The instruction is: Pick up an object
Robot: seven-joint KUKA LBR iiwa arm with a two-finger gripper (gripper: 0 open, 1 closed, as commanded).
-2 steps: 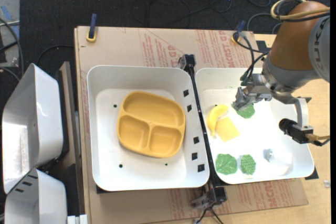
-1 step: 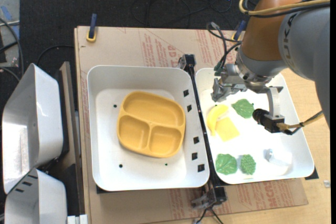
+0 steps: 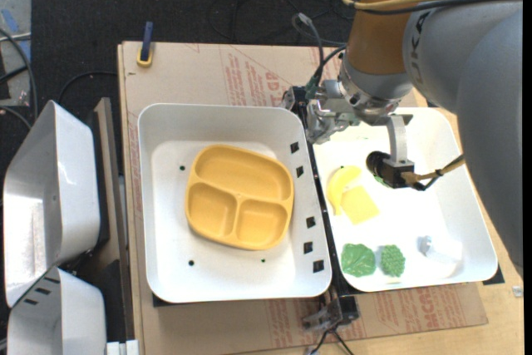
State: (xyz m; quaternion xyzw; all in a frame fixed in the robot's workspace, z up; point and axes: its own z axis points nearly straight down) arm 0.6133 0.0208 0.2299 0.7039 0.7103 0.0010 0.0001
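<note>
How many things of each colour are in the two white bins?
Orange: 1, the divided plate in the left bin
Yellow: 2, a rounded piece and a flat square piece, touching, in the right bin
Green: 2, leafy pieces side by side
Clear or whitish: 1, a small thing, too faint to identify
Total: 6
</note>
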